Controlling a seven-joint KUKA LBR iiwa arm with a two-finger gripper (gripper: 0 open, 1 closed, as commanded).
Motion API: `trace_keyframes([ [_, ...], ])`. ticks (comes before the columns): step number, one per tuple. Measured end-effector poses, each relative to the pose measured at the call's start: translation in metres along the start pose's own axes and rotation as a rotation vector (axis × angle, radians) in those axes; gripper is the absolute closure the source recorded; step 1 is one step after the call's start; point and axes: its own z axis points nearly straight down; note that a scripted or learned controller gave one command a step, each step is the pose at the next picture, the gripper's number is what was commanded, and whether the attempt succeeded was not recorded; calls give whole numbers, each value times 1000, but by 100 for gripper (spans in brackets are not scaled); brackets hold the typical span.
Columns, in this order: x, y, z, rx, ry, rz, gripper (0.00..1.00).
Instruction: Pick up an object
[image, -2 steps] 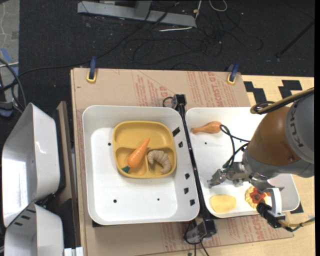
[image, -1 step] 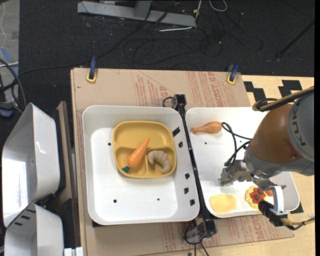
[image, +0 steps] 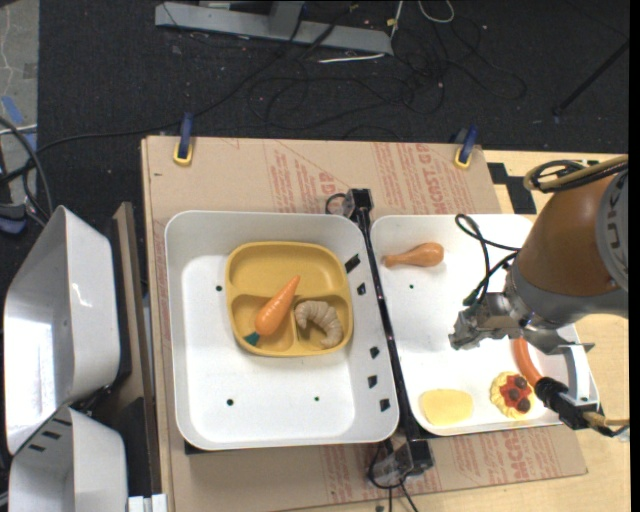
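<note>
I have the gripper (image: 466, 333) low over the right bin (image: 440, 300), right of centre, above bare floor; I cannot tell its fingers' state. The drumstick (image: 415, 257) lies above, the yellow disc (image: 446, 406) below: closing here likely grabs nothing.

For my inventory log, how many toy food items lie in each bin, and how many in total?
Left bin: 2, a carrot and a shrimp, both on the yellow divided plate.
Right bin: 4, a chicken drumstick, a yellow disc, a small pizza, an orange sausage.
Total: 6
</note>
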Motion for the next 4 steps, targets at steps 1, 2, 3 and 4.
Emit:
trace_keyframes([
  [1,5,11,-56,0,0,-1,100],
  [2,5,12,-78,3,0,-1,100],
  [3,51,24,-79,4,2,-5,100],
  [4,108,30,-67,8,3,-5,100],
])
